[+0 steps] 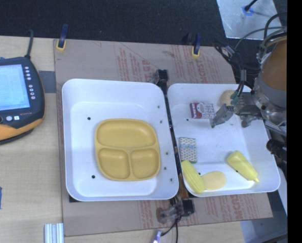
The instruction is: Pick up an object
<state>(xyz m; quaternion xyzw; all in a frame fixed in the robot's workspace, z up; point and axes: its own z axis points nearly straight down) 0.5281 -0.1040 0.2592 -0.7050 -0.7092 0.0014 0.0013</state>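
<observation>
Two white bins sit side by side on the bench. Left bin (75, 135) holds a yellow divided plate (126, 149), three compartments, lying flat near the middle. Right bin (219, 135) is where I am working.

My gripper (231, 115) hangs over the upper right part of the right bin, reaching in from the right. My fingers (221, 116) are spread apart, with nothing between them. One dark fingertip points down and left toward the bin floor; whether it touches the floor, I cannot tell.

Things in the right bin:
- small red and white box (201, 110), lying just beside my left-hand fingertip, on its left, close but apart.
- pale round object (227, 97), just above my fingers, partly hidden by my wrist; what it is I cannot tell.
- small patterned card (187, 149), near the left wall, below the box.
- corn cob (193, 176), at the lower left corner, tilted.
- flat pale yellow oval piece (214, 180), touching the corn on its right.
- yellow wedge-shaped piece (243, 166), lower right, well apart from my fingers.

Outside the bins: a handheld control screen (11, 100) lies at the bench's left edge.
</observation>
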